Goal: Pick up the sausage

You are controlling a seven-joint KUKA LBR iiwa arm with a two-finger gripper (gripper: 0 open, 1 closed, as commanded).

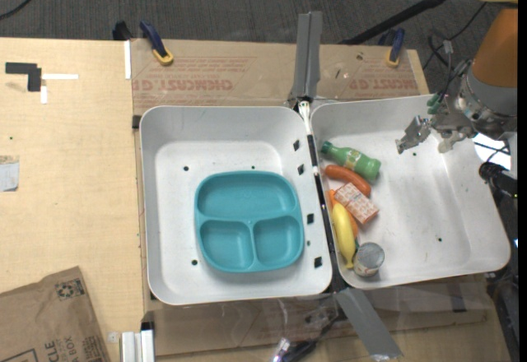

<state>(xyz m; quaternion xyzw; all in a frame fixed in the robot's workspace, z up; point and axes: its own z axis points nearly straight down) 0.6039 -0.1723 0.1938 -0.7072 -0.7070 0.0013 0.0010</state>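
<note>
Sausage (pixel 347 175) lying in the right bin (pixel 445 245), near its left wall, just below the green bottle (pixel 352 158) and touching the small red-and-white carton (pixel 358 206). Yellow banana (pixel 342 232) and metal can (pixel 367 259) further down the same wall. Gripper (pixel 431 133) poised over the bin's upper right part, well apart from the sausage; fingers spread open, holding nothing. Teal divided plate (pixel 247 220) resting in the left bin (pixel 165 187).
</note>
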